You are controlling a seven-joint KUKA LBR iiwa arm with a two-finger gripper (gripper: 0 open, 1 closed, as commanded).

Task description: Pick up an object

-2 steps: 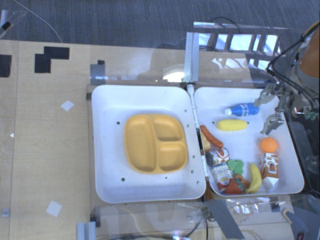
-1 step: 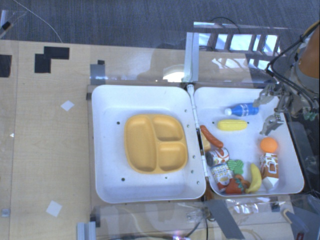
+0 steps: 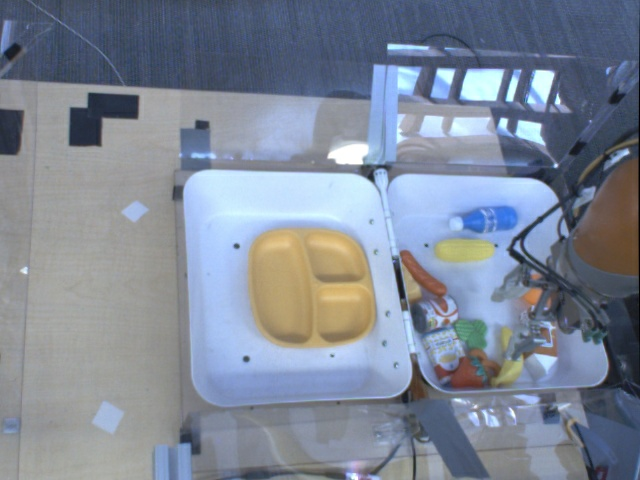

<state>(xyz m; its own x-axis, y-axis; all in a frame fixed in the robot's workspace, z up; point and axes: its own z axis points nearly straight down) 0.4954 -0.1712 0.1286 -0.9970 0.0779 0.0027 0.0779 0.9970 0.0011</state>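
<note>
We see two white bins side by side on a light wood table [image 3: 90, 298]. The left bin [image 3: 215, 268] holds a yellow tray [image 3: 310, 286] with three sections, lying flat near the middle of the bin.

The right bin [image 3: 440, 193] holds a heap of small toys. We use the yellow corn toy [image 3: 466, 251] as our marker. Just above the corn lies a blue and white bottle [image 3: 485, 218] on its side. To the left of the corn and a bit lower lies a red-orange sausage toy [image 3: 423, 274], slanted. Lower than the corn, a small can [image 3: 436, 318] with a red and white label lies next to a green leafy toy [image 3: 470, 330]. Below those sit a red toy [image 3: 467, 371] and a yellow banana toy [image 3: 509, 371], close to the bin's near wall.

The grey arm [image 3: 605, 233] with its orange part comes in from the right side of the corn. Its claw [image 3: 535, 318] hangs down to the lower right of the corn, over the toys near the bin's right side. Something orange and white [image 3: 541, 338] shows right at the claw, but the spot is dark and crowded with wires. We cannot tell if the claw is holding anything, or how wide it is.
</note>
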